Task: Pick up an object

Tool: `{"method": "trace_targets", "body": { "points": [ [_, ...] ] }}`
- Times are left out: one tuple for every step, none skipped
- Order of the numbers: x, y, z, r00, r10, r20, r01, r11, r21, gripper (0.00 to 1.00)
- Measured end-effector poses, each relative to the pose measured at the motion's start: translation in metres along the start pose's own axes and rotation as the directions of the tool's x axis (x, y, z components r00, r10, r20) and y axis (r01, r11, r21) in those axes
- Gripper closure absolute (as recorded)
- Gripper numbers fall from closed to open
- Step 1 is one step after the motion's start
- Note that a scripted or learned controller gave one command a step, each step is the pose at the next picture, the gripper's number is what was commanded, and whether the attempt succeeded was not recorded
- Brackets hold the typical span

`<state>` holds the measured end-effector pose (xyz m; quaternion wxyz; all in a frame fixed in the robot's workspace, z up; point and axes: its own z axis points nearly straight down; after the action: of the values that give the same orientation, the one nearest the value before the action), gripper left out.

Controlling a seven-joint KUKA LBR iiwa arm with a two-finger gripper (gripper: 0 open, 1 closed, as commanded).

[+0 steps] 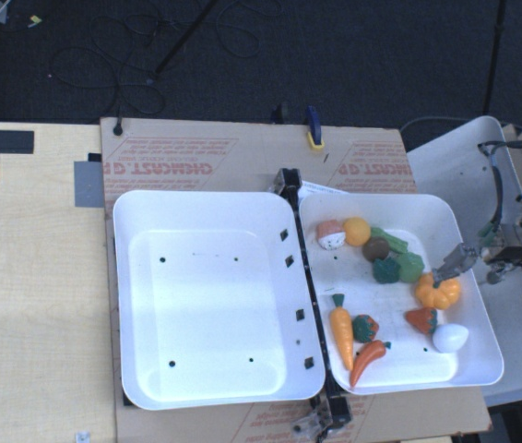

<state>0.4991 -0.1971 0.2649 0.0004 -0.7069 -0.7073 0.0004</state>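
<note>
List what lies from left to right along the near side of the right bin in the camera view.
Orange carrot → red-orange carrot → red piece → white egg.

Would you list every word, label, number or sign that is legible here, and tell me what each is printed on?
"CHEMCRZT G.P", roughly, in red and upside down, on the cardboard sheet behind the left bin; letters blurred, reading uncertain.
A second red print of the same kind on the cardboard behind the right bin; partly hidden and too blurred to read.
Further red print at the cardboard's near edge: too blurred to read.
</note>
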Motion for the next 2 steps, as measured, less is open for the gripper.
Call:
{"method": "trace_targets", "body": {
  "points": [
    [-0.015, 0.09, 0.1, 1.0, -0.005, 0.002, 0.005, 1.0, -0.003, 0.0],
    [-0.015, 0.147, 0.175, 1.0, -0.003, 0.0, 0.003, 1.0, -0.001, 0.0]
  ]
}}
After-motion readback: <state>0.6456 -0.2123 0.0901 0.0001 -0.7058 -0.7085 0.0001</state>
